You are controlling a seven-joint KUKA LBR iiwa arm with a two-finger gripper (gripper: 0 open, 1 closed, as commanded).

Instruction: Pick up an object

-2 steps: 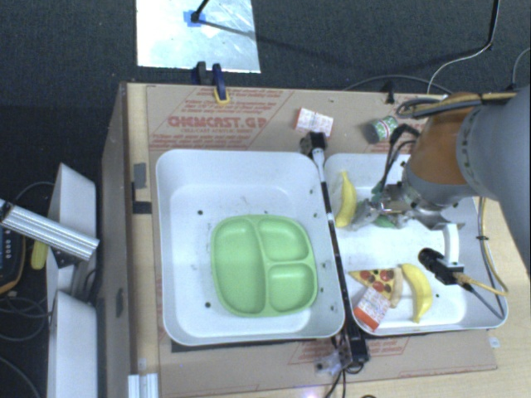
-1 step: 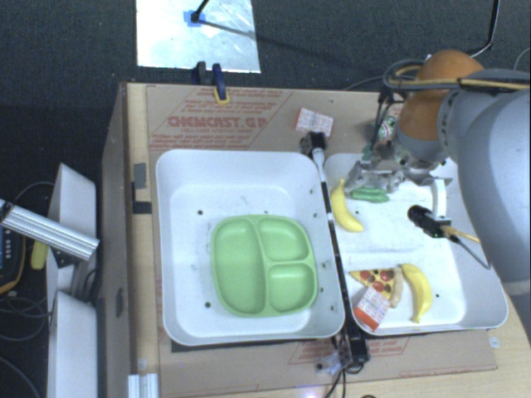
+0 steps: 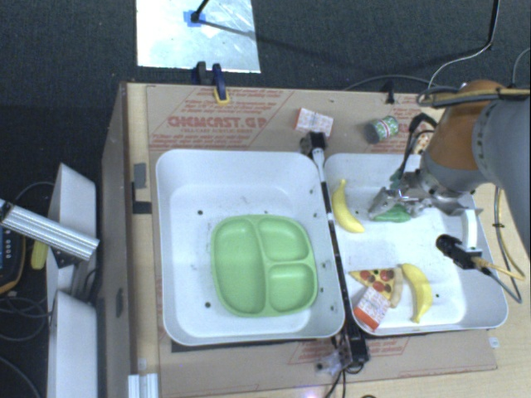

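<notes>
Over the back half of the right bin (image 3: 466, 298), the gripper (image 3: 400, 202) is hanging low on a small green object (image 3: 397, 215), touching it or just above. The wrist is blocking the view from above, so whether the gripper is spread or pressed together cannot be told; nothing is showing as held. The green object is lying on the bin floor, with one banana (image 3: 347, 207) near on its left by the dividing wall. A pizza slice (image 3: 377, 278), a second banana (image 3: 417, 290) and a red-and-white packet (image 3: 371, 307) are lying well apart toward the front. The left bin (image 3: 191, 181) is carrying a green divided plate (image 3: 264, 264). Judging the step as the grasp itself: the gripper should be centring over the green piece and straddling its narrow side. It should be going fully down to the floor before closing, since the piece looks low and may be slipping out. The lift should be rising straight, keeping off the near banana.
</notes>
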